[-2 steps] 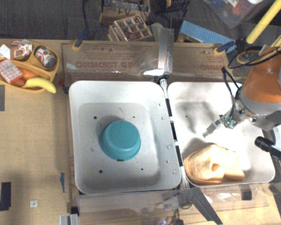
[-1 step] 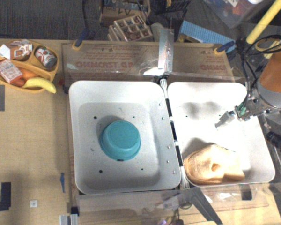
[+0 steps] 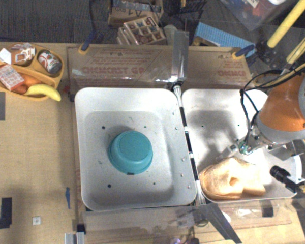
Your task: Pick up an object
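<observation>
left bin (image 3: 89,136): round teal bowl (image 3: 131,152), upturned, smooth | right bin (image 3: 213,105): tan, lumpy bread slice (image 3: 229,179), near edge | gripper (image 3: 244,147): just above bread, grip cannot be told

You're looking at a tan bench (image 3: 30,156) that bears two shallow white bins side by side. The left bin (image 3: 91,111) fills the middle of the frame and the right bin (image 3: 208,105) touches it at centre right. In the upper left corner you'll find a yellow tray (image 3: 0,79) of toy food, with a banana (image 3: 43,90) at its lower edge.
</observation>
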Available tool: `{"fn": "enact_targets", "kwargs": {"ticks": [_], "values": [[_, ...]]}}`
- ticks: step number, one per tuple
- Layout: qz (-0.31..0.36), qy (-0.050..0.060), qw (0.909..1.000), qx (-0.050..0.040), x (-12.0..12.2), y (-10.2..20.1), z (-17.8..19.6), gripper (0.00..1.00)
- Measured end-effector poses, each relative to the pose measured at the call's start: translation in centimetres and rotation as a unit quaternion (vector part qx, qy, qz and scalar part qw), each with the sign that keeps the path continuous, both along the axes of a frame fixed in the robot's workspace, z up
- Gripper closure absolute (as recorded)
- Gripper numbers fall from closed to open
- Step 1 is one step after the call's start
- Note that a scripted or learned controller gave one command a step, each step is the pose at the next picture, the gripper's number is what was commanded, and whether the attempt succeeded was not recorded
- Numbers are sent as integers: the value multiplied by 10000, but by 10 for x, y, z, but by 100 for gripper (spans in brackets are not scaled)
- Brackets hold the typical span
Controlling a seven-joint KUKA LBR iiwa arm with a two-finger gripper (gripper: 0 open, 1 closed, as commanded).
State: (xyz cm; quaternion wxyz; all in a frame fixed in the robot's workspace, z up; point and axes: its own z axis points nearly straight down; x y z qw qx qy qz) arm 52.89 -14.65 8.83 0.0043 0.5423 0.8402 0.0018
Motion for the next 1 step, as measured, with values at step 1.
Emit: {"fn": "enact_targets", "kwargs": {"ticks": [1], "values": [[-19,-27,10000,-1,1,-1,11,100]]}}
